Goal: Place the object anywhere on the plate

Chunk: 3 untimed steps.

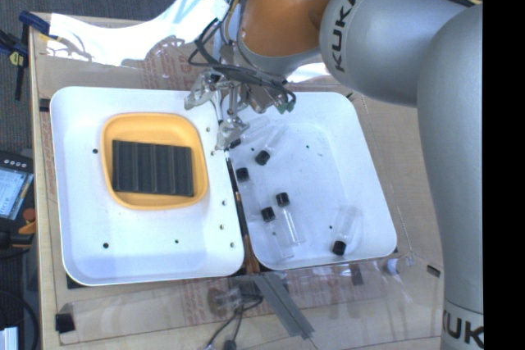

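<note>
Here we saw two shallow white plastic bins side by side on the wooden bench, the left bin (pixel 82 242) holding a yellow square plate with rounded corners (pixel 153 134) whose middle carried a dark ribbed rectangular insert (pixel 154 167). The plate sat toward the far half of that bin, well apart from the near rim. The right bin (pixel 373 201) held several small clear plastic vials with black caps, scattered loosely: one (pixel 262 153) lay toward the far left of the bin, another black cap (pixel 242 174) sat just beside the left wall, one vial (pixel 285 215) lay tilted near the middle with a further cap (pixel 267 214) close to its left, and one more (pixel 343 234) rested toward the near right corner. None of these objects was on the plate. The grey arm with its orange band (pixel 279 8) reached in from the right and far side, and its two-finger metal gripper (pixel 230 129) hung over the far left corner of the right bin, close to the seam between the two bins. We could not tell whether its jaws stood apart or together, since the wrist hardware and cables crowded that spot, nor could we make out any vial between them. A crumpled sheet of clear plastic film (pixel 123 33) lay on the bench beyond the left bin.
</note>
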### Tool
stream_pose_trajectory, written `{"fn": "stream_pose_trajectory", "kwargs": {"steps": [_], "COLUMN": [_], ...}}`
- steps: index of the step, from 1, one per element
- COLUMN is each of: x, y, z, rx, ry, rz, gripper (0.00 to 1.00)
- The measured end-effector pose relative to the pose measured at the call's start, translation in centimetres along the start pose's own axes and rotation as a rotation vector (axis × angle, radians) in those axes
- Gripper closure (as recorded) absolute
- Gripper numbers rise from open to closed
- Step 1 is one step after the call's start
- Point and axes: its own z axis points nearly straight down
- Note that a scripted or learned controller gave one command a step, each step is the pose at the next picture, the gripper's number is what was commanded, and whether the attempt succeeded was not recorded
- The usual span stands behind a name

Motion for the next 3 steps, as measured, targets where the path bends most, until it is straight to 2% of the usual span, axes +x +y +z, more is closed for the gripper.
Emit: {"fn": "stream_pose_trajectory", "kwargs": {"steps": [1,2,3], "x": [-0.7,-1.9,-2.1], "y": [1.3,3.7,4.3], "z": [-0.1,-0.8,-3.0], "rx": [0.002,0.000,0.000], "ry": [-0.004,-0.003,-0.002], "rz": [-0.318,-0.542,-0.781], "gripper": [0.00,0.00,0.00]}}
